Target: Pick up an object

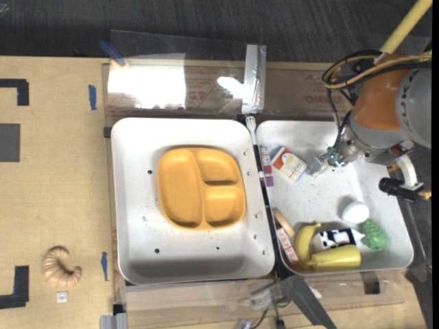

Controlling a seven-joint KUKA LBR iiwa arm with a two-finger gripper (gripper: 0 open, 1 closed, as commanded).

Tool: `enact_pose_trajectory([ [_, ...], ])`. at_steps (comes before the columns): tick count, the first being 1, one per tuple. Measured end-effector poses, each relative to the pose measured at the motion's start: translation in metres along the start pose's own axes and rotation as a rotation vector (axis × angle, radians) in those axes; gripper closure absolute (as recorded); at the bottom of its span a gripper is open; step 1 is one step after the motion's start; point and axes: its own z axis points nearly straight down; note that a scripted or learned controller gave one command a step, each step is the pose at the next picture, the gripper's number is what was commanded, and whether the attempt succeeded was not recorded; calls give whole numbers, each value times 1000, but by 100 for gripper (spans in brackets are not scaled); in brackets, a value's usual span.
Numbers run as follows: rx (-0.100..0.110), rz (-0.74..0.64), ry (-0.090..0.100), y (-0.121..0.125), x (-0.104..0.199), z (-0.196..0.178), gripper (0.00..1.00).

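Pale wooden bench (55, 184) carries two glossy white bins. Right bin (391, 211): a small printed carton (288, 164) lies just beside the gripper (332, 159), whose jaw state I cannot tell; a smooth banana (328, 255) rests nearby. Left bin (130, 184) holds a moulded yellow divided tray (200, 186).
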Motion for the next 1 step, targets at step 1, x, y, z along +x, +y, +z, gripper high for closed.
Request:
enact_pose_trajectory([
  [1,1,174,-4,-17,-63,1,100],
])
